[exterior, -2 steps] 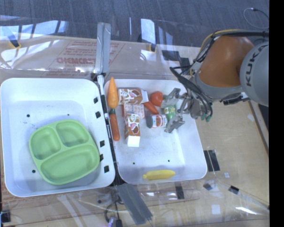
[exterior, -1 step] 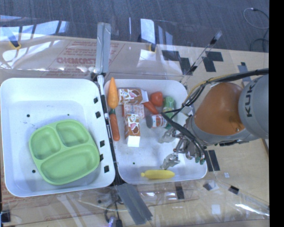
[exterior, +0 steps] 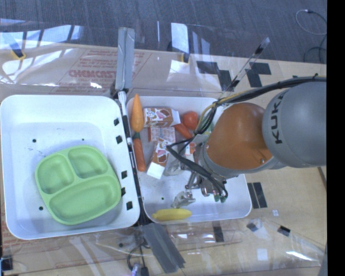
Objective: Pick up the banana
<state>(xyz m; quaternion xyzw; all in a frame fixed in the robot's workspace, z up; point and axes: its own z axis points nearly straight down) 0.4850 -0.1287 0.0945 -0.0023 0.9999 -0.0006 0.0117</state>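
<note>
The gripper is hovering just at twelve o'clock of the curved yellow banana; finger state unclear. Descending there risks jamming against the white bin wall.

Bins white; divided tray pale green; banana yellow; carrot orange; tomato red; carton brown-and-white printed; arm grey, orange band; bench tan.

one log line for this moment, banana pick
task: pick banana | gripper above banana, right bin | not grasped | tray in left bin
</note>
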